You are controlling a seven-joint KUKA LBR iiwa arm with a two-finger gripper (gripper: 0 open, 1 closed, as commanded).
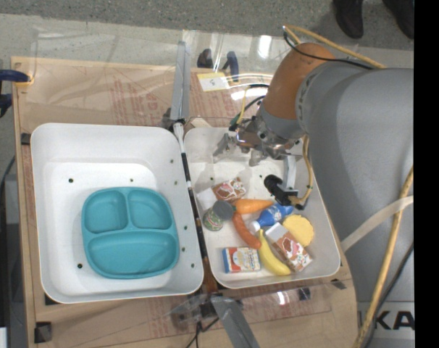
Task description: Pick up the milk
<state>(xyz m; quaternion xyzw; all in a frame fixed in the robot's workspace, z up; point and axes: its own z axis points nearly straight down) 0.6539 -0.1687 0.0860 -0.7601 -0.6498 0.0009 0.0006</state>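
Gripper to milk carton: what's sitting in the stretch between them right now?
In the camera view, the gripper hangs over the right bin's far end; the milk carton lies at its near end. Between them lie a small snack packet, a can and a carrot.

1. The gripper [243, 149] hangs over the far end of the right bin [322, 227], above bare white floor
2. Nearer the camera than the gripper lie a small red-and-white carton [230, 189], a can [218, 215], two carrots [253, 206] and a banana [272, 257]
3. The milk [241, 259], a flat carton, lies at the near end, well apart from the gripper
4. Left of the gripper, the other bin [53, 151] holds a teal divided plate [130, 232]
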